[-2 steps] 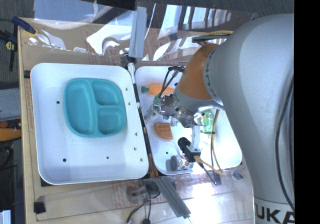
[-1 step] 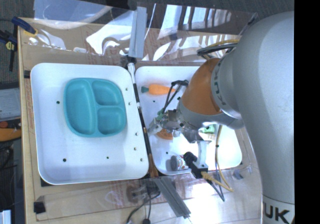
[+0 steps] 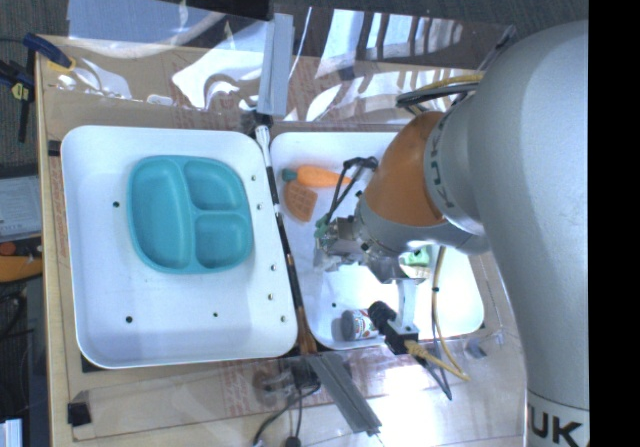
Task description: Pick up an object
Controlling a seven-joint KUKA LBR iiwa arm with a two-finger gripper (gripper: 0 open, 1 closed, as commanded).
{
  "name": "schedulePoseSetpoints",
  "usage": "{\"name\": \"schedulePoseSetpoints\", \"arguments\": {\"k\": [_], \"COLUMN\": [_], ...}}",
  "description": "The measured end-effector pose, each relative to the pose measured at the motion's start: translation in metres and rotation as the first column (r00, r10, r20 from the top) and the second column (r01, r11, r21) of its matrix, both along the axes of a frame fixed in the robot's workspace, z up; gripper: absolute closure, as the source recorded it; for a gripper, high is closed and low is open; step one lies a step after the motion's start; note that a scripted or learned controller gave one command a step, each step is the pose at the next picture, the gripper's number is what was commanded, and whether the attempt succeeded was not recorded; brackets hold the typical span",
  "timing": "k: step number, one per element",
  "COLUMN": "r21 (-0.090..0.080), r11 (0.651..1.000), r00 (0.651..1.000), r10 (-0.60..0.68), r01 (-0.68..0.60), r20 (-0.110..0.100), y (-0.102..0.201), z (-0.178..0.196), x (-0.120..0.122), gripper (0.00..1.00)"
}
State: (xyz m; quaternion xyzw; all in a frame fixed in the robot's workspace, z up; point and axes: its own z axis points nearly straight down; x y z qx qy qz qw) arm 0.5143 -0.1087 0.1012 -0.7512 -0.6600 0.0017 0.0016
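Gripper (image 3: 335,238) is held low in right bin (image 3: 345,292), judged poised for a pick | grip state cannot be told | carrot (image 3: 318,176) at its 12 o'clock, tan block (image 3: 300,201) at 11, grey cylinder (image 3: 350,325) at 6 | teal plate (image 3: 190,212) is kept apart in left bin (image 3: 100,285).

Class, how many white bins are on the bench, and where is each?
2. The left bin holds a teal tray; the right bin lies beside it, partly under the arm. No third seems hidden.

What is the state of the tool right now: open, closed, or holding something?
Tool: cannot be told from this view; it is down inside the right bin.
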Motion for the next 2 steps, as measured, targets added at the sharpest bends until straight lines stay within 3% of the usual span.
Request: {"name": "schedulePoseSetpoints", "arguments": {"k": [1, 2], "r21": [-0.002, 0.002], "r11": [1.0, 0.994], "r00": [1.0, 0.994], "r10": [-0.001, -0.106], "r01": [0.001, 0.106], "r20": [0.0, 0.001], "y": [-0.001, -0.014], "z": [0.0, 0.061], "x": [0.0, 0.021], "gripper": [0.0, 0.0]}}
